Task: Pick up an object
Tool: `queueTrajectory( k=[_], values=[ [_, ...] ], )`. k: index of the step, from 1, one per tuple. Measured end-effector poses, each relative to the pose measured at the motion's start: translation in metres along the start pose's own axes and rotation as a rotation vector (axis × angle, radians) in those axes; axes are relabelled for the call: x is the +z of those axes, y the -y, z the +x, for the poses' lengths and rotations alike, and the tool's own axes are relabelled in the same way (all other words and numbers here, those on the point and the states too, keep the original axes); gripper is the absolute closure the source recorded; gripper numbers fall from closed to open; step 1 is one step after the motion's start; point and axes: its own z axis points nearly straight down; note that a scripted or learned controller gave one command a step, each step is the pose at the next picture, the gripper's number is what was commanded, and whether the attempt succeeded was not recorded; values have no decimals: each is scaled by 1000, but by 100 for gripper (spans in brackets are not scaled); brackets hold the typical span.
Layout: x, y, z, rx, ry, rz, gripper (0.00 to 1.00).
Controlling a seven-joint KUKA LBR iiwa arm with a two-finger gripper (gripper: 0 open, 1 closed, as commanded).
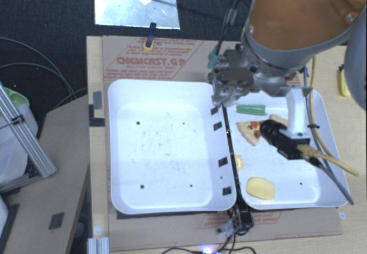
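Four small things lie in the right bin point(321, 198): green piece point(251, 109) and pizza slice point(250, 131) toward the far edge, yellow bit point(237, 161) by the left wall, yellow lump point(261, 188) near the front. The hand point(222, 97) hangs over the far left corner, likely staging a descent; whether it is apart or together, I cannot tell.

Pincer point(222, 97) hangs at inner rim of right bin point(298, 192); green stick point(251, 109), pizza slice point(249, 131), yellow lump point(261, 188) inside.

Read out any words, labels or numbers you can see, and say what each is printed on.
"CHEMCAST GP": red print on the cardboard sheet, behind the left bin.
More red print along the sheet's front edge: too small and blurred to read.
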Motion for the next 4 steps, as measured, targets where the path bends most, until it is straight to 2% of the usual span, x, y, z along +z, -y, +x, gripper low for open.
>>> queueTrajectory(
  k=[1, 2, 3, 4],
  values=[
    [-8, -1, -4, 2, 2, 1, 100],
    [140, -21, 8, 11, 8, 18, 100],
    [42, -23, -23, 13, 2, -3, 100],
    [-13, -27, -37, 12, 2, -1, 100]
  ],
)
